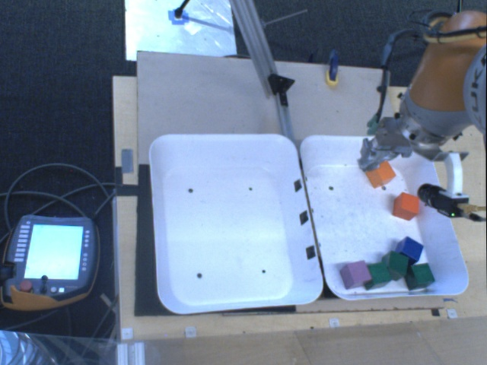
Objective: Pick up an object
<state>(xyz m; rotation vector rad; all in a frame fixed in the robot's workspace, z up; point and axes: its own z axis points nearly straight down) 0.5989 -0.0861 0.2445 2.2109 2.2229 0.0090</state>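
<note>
My gripper (374,158) hangs over the back part of the right bin (335,204), reaching in from the right. An orange block (382,176) lies directly at its tip, partly covered by it; whether the block is gripped or just lying on the bin floor is not visible. A second orange block (405,205) rests on the bin floor a little to the front right. In the bin's front right corner a blue block (410,247), a purple block (354,274) and three green blocks (396,264) are bunched together.
The left bin (163,204) stands beside the right one, their rims meeting in the middle. A slanted metal pole (259,44) rises behind the bins. A teach pendant (49,261) lies on the floor at far left.
</note>
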